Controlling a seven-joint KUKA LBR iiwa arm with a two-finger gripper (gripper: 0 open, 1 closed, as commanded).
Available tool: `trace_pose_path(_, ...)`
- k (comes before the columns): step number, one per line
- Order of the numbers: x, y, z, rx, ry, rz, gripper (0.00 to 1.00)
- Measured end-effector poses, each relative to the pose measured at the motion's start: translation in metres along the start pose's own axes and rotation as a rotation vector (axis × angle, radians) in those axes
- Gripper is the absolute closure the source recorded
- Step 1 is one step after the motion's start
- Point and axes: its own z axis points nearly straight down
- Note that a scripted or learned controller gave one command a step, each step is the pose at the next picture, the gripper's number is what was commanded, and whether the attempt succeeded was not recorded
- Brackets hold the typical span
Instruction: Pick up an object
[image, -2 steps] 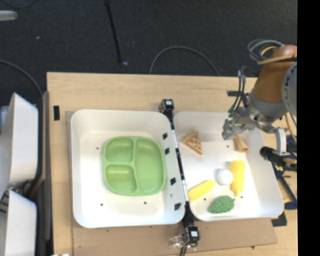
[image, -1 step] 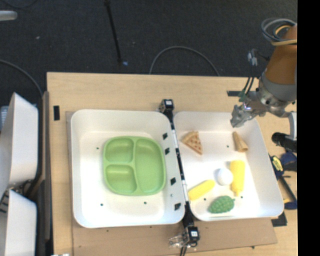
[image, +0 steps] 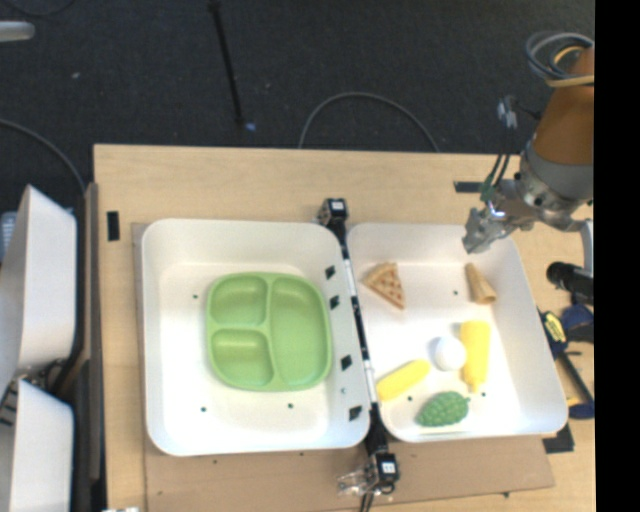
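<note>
The right bin (image: 520, 415) holds a waffle-patterned pizza slice (image: 386, 283), a tan cone (image: 481, 283), a white ball (image: 447, 351), a yellow corn cob (image: 476, 353), a yellow banana-like piece (image: 402, 380) and a green bumpy piece (image: 443, 409). My gripper (image: 483, 232) hangs above the bin's far right corner, just beyond the cone. Nothing shows between its fingers.
The left bin (image: 170, 420) holds a green divided tray (image: 268, 331). A black-clipped divider (image: 350, 330) runs between the bins. Blue and yellow tools (image: 566, 320) lie at the bench's right edge. White boxes (image: 40, 290) stand off the left side.
</note>
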Motion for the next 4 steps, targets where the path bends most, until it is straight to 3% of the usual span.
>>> trace_pose_path(1,0.044,-0.002,0.007,0.002,0.000,0.002,1.00)
trace_pose_path(4,0.212,0.012,0.000,0.000,0.002,-0.001,1.00)
